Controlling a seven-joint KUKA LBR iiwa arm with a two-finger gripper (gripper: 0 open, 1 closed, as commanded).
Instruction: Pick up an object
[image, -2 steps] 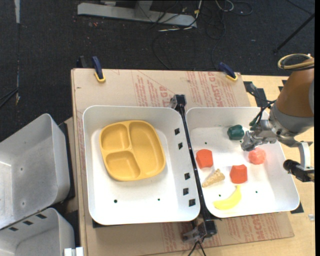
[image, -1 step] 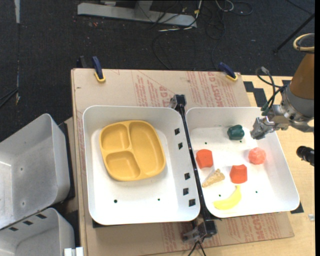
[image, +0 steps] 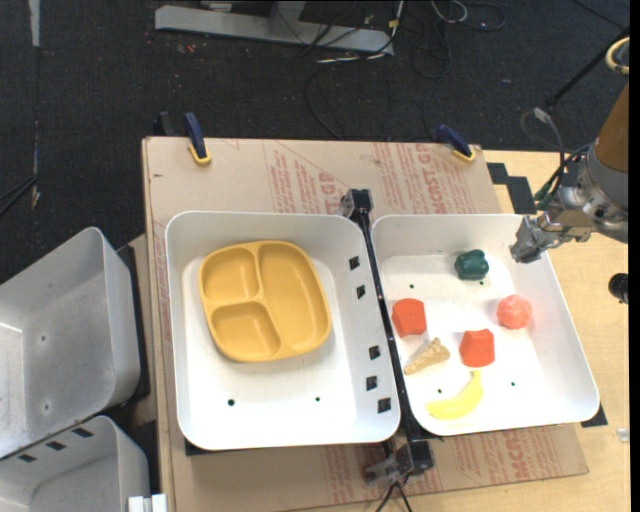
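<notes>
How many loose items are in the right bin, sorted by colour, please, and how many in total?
Orange-red: 2, one block and another block
Green: 1, dark lump
Pink: 1, ball
Yellow: 1, banana
Tan: 1, wedge
Total: 6

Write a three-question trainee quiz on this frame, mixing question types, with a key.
1. True or false: the yellow divided plate lies in the left bin.
2. Multiple choice: which item in the right bin lies nearest the gripper? A. banana B. dark green object C. tan wedge
3. How many orange-red blocks are in the right bin?

Key:
1. True.
2. B; the gripper sits at the bin's far right rim, just right of the green object.
3. Two: one near the divider, one above the banana. The pink ball does not count.
</notes>
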